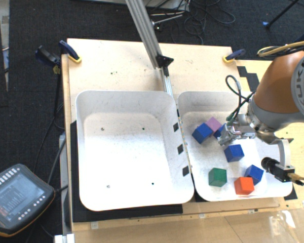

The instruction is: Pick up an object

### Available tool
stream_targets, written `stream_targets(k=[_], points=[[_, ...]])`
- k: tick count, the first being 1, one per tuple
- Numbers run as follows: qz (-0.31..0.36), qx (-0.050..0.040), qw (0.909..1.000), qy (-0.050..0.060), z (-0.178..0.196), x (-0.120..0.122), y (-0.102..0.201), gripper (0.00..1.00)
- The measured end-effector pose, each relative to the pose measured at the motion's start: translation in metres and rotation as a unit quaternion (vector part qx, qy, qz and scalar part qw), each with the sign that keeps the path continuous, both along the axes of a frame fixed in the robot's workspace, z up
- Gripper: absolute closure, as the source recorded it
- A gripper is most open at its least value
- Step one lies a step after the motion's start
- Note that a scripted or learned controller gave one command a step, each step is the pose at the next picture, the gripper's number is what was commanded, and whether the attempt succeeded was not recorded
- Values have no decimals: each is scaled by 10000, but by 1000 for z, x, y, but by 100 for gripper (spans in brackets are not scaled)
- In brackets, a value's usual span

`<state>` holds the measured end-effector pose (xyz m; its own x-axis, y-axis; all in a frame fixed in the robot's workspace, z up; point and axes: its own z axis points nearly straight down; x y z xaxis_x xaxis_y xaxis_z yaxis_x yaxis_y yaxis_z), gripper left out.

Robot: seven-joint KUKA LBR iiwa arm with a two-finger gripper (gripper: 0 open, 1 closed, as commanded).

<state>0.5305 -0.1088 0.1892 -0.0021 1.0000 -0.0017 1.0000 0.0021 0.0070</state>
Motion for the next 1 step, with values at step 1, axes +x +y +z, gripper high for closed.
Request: stream_targets(k=[1], points=[[3, 2, 10000, 7, 38, 2, 0, 100]])
